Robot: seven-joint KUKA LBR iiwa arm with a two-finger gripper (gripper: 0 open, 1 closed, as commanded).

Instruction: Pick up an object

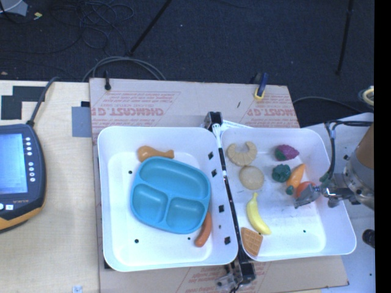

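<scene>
- Task status: no object is lifted. Every item lies on a bin floor; the pick is not yet done.
- The gripper (307,195) sits low over the right bin (317,240), near its right wall, with the arm (360,185) reaching in across that wall.
- Gripper state: cannot be determined from this view. The tip is small and blurred against the bin floor.
- Nearest candidates: a small red piece (303,189) touching or just beside the gripper tip, an orange carrot (295,176) just above it, and a green broccoli piece (281,173) beside the carrot.
- Other items in the right bin: a purple piece (286,152), a croissant (242,154), a round biscuit (251,177), a banana (257,217) and a waffle wedge (251,240).
- The left bin (116,237) holds a blue divided plate (170,195), a drumstick (154,153) above it and a sausage (204,231) at its lower right edge.
- Clearance: the lower right area of the right bin is bare floor, giving room to descend or retreat.
- Edges: the right wall stands close behind the gripper. The carrot, broccoli and red piece are crowded together, so a grasp there could likely disturb neighbours.
- Remaining: close on one item and raise it above the bin rim.
</scene>
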